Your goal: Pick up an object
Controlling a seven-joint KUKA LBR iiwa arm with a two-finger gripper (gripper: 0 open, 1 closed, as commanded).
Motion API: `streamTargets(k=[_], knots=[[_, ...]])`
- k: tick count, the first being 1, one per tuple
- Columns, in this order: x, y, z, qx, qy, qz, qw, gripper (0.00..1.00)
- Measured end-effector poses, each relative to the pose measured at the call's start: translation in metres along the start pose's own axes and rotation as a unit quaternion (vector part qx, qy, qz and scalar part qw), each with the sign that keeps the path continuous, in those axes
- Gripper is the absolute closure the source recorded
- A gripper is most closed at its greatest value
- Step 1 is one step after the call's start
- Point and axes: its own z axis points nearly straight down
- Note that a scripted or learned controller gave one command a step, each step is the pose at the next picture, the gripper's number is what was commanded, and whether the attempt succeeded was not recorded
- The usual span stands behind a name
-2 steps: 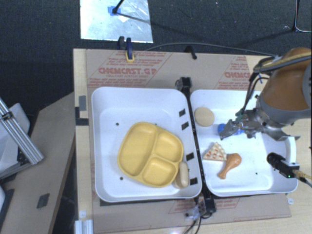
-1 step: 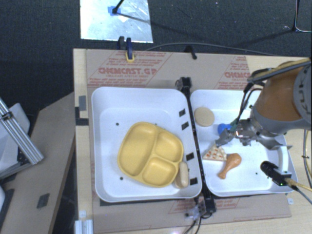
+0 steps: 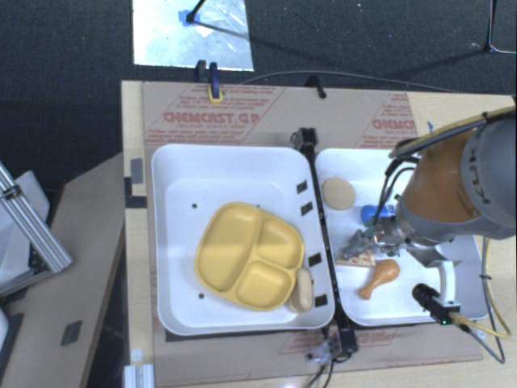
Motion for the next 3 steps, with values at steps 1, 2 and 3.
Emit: streamTargets(k=[1, 2, 3], knots=[[-0.001, 0.003, 0.015, -0.005, 0.0, 0.0, 1.0, 0.0], [0.001, 0.008, 0.001, -0.011, 0.0, -0.001, 0.9999, 1.0], [-0.001, 0.014, -0.043, -0.004, -0.001, -0.001, 1.0, 1.0]])
